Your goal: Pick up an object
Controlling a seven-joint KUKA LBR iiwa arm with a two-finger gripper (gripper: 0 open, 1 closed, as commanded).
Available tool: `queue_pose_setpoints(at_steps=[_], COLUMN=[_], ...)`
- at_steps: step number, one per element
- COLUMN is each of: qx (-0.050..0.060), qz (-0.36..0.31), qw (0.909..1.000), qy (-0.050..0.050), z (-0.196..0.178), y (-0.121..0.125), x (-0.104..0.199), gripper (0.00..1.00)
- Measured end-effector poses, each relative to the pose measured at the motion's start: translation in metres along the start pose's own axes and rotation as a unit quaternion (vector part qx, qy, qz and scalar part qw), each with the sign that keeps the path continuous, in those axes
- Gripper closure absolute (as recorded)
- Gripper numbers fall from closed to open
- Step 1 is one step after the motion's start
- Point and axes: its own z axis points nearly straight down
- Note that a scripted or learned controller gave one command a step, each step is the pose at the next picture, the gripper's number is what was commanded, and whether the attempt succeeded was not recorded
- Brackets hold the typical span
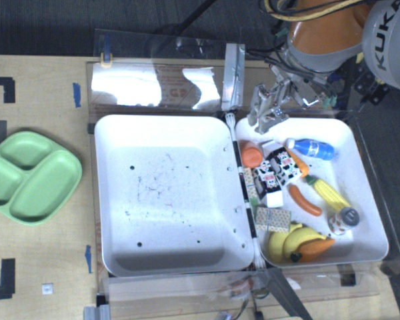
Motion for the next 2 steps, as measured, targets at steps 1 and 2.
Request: queue_pose_setpoints(at_steps=[1,2], qx=[0.0,0.0], qz=[-0.066,-0.066], qw=[0.9978,0.9978], qy=[0.005,0.005], z=[0.0151,0.0151], y=[-0.0697,-0.0697], x=[0.0368,0.0368], gripper=[1.0,0.0])
